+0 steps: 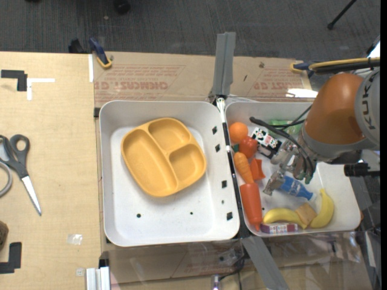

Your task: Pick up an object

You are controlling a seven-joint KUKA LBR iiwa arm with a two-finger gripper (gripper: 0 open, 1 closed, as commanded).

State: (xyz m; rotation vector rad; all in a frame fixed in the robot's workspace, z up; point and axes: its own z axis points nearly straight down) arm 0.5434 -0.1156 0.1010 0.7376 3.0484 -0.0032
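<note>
My gripper (283, 171) hangs low over the middle of the right bin (346, 223), directly beside a blue packet (298, 189). To its left lie an orange ball (238, 130), a red pepper (248, 145), a carrot (243, 165) and a long red sausage-shaped toy (251, 202). A black-and-white toy (265, 139) sits just above the gripper, with a green item (282, 124) behind it. Along the front wall are two bananas (283, 215) (327, 209), a tan bread piece (306, 214) and a small pink-labelled box (281, 227). The arm's orange band (335, 110) hides part of the bin.
The left bin (115, 222) holds a yellow divided plate (163, 156). A grey divider bar (224, 59) rises between the bins at the back. Scissors (21, 168) lie on the wooden bench to the far left.
</note>
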